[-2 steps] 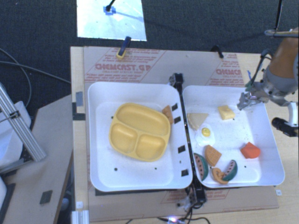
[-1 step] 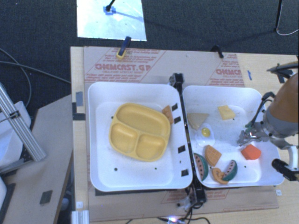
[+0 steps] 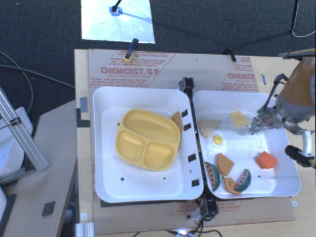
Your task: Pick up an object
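Note:
The right bin (image 3: 281,132) holds several toy foods. A pale yellow cheese slice (image 3: 240,118) lies near its back, with a cream wedge (image 3: 208,127) and a fried egg (image 3: 217,141) to the left. An orange-red block (image 3: 266,160) sits at the right. An orange triangle (image 3: 224,164), two watermelon slices (image 3: 212,176) (image 3: 243,180) and a small brown pastry (image 3: 231,185) lie along the front. My gripper (image 3: 256,126) reaches in from the right, low over the bin floor, just right of the cheese slice. Nothing visible is held.
The left bin (image 3: 106,132) carries a yellow divided plate (image 3: 147,138) with a small orange piece (image 3: 177,118) at its right edge. A black divider (image 3: 193,147) runs between the bins. The arm's grey body (image 3: 296,100) overhangs the right bin's far right side.

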Motion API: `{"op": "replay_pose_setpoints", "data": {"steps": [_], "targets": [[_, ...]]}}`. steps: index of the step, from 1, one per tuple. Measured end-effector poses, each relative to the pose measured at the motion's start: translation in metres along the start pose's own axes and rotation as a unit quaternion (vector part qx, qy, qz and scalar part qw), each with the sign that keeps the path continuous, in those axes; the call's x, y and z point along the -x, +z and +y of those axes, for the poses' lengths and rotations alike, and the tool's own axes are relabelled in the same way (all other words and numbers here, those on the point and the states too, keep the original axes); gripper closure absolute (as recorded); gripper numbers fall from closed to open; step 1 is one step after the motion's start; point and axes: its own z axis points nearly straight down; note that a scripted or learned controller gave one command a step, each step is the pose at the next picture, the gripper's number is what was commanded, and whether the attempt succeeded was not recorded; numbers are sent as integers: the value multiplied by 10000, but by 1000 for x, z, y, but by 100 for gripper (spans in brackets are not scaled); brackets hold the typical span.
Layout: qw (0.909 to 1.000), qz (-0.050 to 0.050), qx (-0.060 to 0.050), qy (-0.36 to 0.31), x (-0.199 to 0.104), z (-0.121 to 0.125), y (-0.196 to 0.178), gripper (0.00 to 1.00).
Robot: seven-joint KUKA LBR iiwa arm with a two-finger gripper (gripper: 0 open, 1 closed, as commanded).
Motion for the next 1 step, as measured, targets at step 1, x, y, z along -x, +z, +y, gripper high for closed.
{"op": "replay_pose_setpoints", "data": {"steps": [1], "targets": [[10000, -15, 60, 33, 1, -97, 17, 100]]}}
